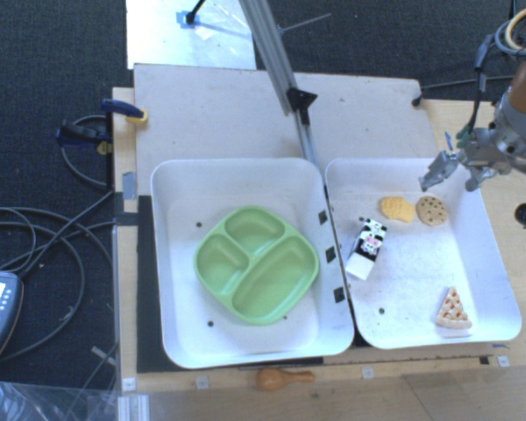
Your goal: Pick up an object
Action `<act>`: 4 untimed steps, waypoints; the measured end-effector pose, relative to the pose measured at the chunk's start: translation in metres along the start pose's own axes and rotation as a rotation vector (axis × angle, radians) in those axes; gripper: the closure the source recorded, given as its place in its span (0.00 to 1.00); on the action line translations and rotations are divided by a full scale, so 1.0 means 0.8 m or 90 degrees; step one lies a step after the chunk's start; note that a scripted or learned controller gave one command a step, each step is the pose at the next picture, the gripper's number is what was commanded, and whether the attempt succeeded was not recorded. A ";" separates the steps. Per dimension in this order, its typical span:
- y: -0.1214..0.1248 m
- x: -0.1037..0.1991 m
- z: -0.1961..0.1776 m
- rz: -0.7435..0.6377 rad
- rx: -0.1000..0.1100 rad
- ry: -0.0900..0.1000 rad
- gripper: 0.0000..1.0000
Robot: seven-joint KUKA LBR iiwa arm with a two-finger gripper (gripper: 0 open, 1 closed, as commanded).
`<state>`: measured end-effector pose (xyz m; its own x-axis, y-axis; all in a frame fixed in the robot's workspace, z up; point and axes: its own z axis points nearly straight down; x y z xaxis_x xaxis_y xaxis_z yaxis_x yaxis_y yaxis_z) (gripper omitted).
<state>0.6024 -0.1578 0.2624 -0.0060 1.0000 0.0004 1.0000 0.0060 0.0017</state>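
The grey metal two-finger gripper (453, 170) hangs spread and empty above the far edge of the right shallow white plastic bin (491, 261), probably poised to descend.

Candidates for lifting all lie in that bin. Nearest below the gripper is a round, tan chocolate-chip cookie (431, 210), touching a golden, bumpy cracker-like piece (396, 209). Toward the bin's left wall lies a small black-and-white cow-patterned carton (368, 246). In its near right corner rests a triangular toy pizza slice (452, 310). All look flat and low, likely awkward to pinch.
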 end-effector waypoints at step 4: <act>0.019 -0.001 0.169 0.001 0.002 0.000 0.00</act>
<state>0.6181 -0.1587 0.1271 -0.0038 1.0000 0.0004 1.0000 0.0038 -0.0019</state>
